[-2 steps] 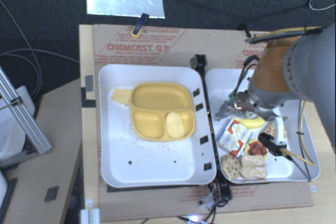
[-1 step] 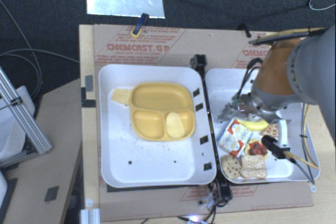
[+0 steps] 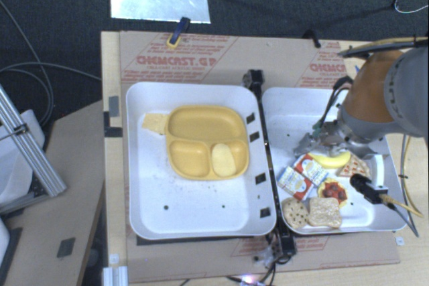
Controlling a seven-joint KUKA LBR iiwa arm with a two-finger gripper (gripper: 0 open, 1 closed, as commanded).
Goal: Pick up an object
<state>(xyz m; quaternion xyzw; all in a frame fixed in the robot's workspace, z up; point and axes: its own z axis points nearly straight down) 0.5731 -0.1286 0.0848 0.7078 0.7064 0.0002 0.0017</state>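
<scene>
While I hang low over the right bin (image 3: pixel 289 110), reaching in from the right of the view, my gripper (image 3: pixel 322 138) sits near the middle of that bin, just above the cluster of toy food. Whether the gripper is parted or clenched I cannot tell from this slant, and I see nothing gripped in it. My grey arm (image 3: pixel 402 87) and its orange band (image 3: pixel 367 92) cover the bin's far right corner.

Closest to me is the toy banana (image 3: pixel 332 159), lying flat on the bin floor just below the gripper; I cannot tell whether I touch it. A pizza slice (image 3: pixel 354 167) lies just beside the banana's right end. To the banana's left is a red-and-white packet (image 3: pixel 312 171), with a second pale packet (image 3: pixel 293 181) touching it on the lower left. Below the banana lies a red piece (image 3: pixel 334 191), too small to name. Along the near wall are a slice of toast (image 3: pixel 325 211) and a round cracker (image 3: pixel 295 212), side by side and touching.

Over in the left bin (image 3: pixel 201 214), a yellow divided plate (image 3: pixel 201 125) rests upright in the upper middle. A pale oval piece (image 3: pixel 224 159) lies in its lower right compartment. A pale yellow square slice (image 3: pixel 155 122) lies on the bin floor against the plate's upper left corner.

Both bins stand on a printed cardboard sheet (image 3: pixel 201 61).
</scene>
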